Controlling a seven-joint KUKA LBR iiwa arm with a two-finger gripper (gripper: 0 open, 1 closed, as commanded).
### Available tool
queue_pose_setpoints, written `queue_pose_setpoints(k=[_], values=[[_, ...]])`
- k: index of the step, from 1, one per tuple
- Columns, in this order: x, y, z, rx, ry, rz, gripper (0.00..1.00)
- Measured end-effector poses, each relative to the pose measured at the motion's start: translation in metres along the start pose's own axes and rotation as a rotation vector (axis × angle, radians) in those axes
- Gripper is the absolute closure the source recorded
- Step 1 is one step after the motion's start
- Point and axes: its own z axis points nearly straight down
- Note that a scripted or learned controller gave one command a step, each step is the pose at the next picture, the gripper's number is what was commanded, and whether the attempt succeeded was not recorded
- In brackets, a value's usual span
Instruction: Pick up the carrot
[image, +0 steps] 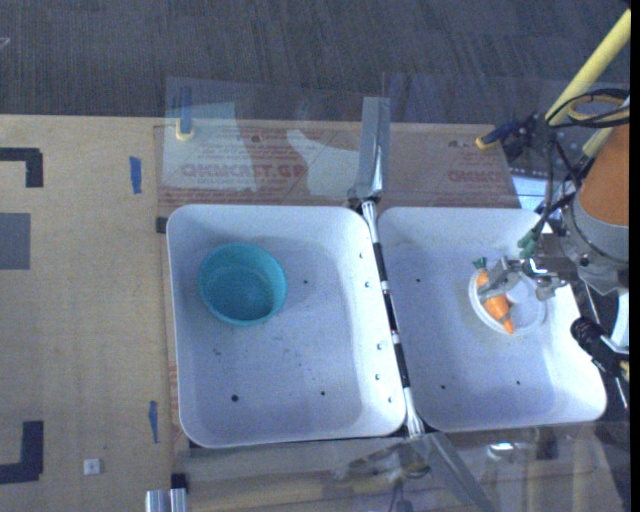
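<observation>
The orange carrot (497, 300) with a green top lies on a small white round plate (530, 321) in the right bin (470, 390), near that bin's right side. My gripper (514, 278) reaches in from the right and hangs directly over the carrot's upper end, partly covering it. The grey wrist with its orange band (606, 190) sits above and to the right of the plate. Whether the carrot is touched by the gripper cannot be made out.
A teal bowl (242, 284) stands in the upper left of the left bin (270, 390). A metal divider (388, 330) separates the two bins. Cables and a yellow rod (590, 70) crowd the upper right corner beside the arm.
</observation>
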Motion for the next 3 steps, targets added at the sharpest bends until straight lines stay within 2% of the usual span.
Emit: queue_pose_setpoints(k=[1, 2, 3], values=[[-0.044, 0.072, 0.024, -0.003, -0.002, 0.112, 0.0], [-0.067, 0.094, 0.152, -0.008, -0.003, -0.047, 0.0], [-0.068, 0.095, 0.14, -0.013, -0.002, -0.044, 1.0]])
